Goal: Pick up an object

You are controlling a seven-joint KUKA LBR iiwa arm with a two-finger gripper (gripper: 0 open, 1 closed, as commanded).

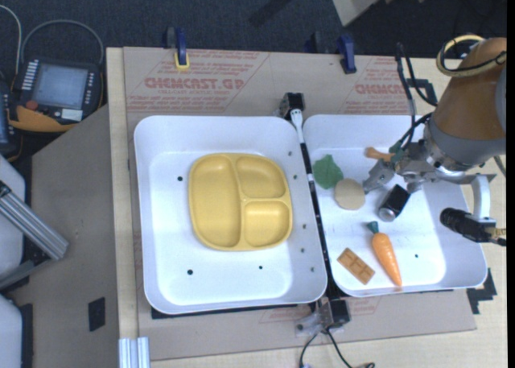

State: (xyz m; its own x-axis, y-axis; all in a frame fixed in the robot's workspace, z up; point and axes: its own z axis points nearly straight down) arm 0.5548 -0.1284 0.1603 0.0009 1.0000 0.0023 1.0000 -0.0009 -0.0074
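The right bin [426, 274] holds a green leafy toy [327, 171], a beige round piece [349, 195], an orange carrot [387, 258] with a green top, and a brown cracker [355, 266]. A small orange piece [376, 152] lies near the bin's back. My gripper [387, 190] hangs low over the middle of the right bin, just right of the beige piece and above the carrot. A dark cylindrical part [393, 202] sits at its tip. Nothing is clearly held.
The left bin [161, 197] carries a yellow divided plate [239, 200] in its middle. A black ridge [306, 169] separates the two bins. The arm's grey and orange body [471, 113] covers the right bin's back right corner. A black fitting [465, 224] juts over that bin's right side.
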